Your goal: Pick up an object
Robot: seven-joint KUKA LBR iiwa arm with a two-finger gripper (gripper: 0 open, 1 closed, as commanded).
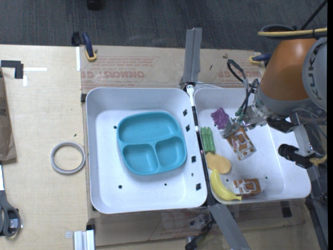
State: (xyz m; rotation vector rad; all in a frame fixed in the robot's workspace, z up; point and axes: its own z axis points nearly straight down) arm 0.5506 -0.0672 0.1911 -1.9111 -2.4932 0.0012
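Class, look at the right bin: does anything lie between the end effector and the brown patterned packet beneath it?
Nothing visible does. The end effector sits right at the upper end of the brown patterned packet; the purple toy lies beside it to the left, not between them.

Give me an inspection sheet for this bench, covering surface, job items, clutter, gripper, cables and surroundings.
Surface: wooden bench bearing left bin and right bin.
Job's things: in the right bin, purple item, green item, banana, orange-yellow piece, two brown packets.
Clutter: blue divided tray in the left bin; tape ring on the bench.
Gripper: gripper over the upper packet; finger state unclear.
Cables: black cable near the wrist.
Surroundings: dark carpet.
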